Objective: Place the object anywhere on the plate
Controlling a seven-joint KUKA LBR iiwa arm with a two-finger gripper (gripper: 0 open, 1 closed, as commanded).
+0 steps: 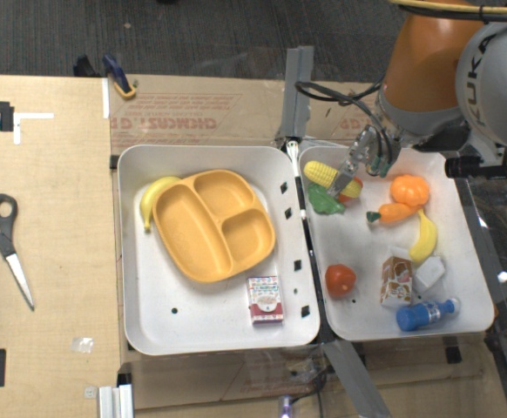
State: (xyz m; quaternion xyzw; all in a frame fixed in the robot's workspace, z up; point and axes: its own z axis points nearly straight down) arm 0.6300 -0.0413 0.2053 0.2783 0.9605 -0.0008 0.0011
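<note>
Hand (364, 165) hovers, perhaps touching corn (321, 175).

Two shallow white plastic bins (149, 320) on pale tan wood. In the left one: a yellow-orange divided plastic plate (214, 225), a yellow banana (152, 198) at its edge, a small red-and-white printed card box (265, 300). In the right one: a yellow corn cob (320, 175), a green leafy toy (325, 202), a round orange fruit (409, 188), an orange carrot (393, 213), a second yellow banana (423, 238), a red tomato (341, 279), a brown-and-white carton (396, 281), a blue plastic bottle (425, 313). Above — grey arm, orange band.
</note>
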